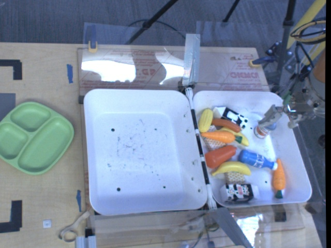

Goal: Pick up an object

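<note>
The right bin point(297, 154) holds several toy foods. Among them are a yellow corn cob point(206, 120), an orange carrot point(222, 136), a red pepper point(220, 155), a banana point(231, 168), a blue bottle point(256, 159), a second carrot point(279, 176) and a cow-patterned can point(239, 192). My gripper point(278, 122) hangs open over the bin's far right part. One grey finger point(269, 117) slants down toward a small white and orange item point(261, 132). Nothing shows between the fingers.
The left bin point(98, 107) sits beside the right one, with a clear divider point(191, 61) behind their shared edge. A green sectioned plate point(33, 137) lies on the bench at far left. Cables and stand legs point(302, 30) crowd the upper right.
</note>
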Controlling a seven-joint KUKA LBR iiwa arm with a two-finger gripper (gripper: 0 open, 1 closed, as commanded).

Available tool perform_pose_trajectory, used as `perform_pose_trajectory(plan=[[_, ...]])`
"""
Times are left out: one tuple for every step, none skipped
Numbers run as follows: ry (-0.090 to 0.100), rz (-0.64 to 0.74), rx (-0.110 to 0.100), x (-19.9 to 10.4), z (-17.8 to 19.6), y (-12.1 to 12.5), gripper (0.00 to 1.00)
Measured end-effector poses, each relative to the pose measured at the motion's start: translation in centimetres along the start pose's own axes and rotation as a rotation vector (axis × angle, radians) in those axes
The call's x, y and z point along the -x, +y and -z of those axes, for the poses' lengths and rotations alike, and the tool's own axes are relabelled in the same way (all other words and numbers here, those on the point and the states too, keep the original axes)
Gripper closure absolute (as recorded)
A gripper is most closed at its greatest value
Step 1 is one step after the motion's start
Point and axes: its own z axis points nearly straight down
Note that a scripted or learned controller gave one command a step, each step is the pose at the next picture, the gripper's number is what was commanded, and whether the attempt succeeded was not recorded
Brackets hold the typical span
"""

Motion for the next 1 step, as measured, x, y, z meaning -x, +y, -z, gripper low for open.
perform_pose_trajectory(plan=[[0.000,0.032,0.001,0.68,-8.77,-4.50,0.00]])
